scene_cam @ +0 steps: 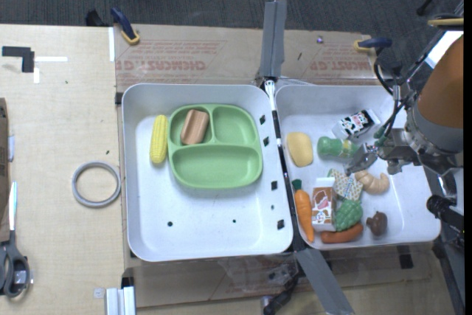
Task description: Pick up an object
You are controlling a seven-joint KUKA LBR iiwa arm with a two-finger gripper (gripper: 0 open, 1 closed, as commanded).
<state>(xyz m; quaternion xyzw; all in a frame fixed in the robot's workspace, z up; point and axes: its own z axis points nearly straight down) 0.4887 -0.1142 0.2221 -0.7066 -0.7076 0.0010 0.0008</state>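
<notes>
Gripper [366, 157] low in right bin [413, 232], over crowded toys; opening: cannot tell. Risk: fingers straddle croissant [376, 184] and cracker [348, 187], pinch neither, lift empty.

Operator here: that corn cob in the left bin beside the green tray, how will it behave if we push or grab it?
The corn cob looks rounded and long, so a sideways push would probably roll it. It lies in the narrow gap between the green tray and the bin wall, leaving little room for jaws. It looks like rigid toy plastic, likely light and a bit slick.
</notes>
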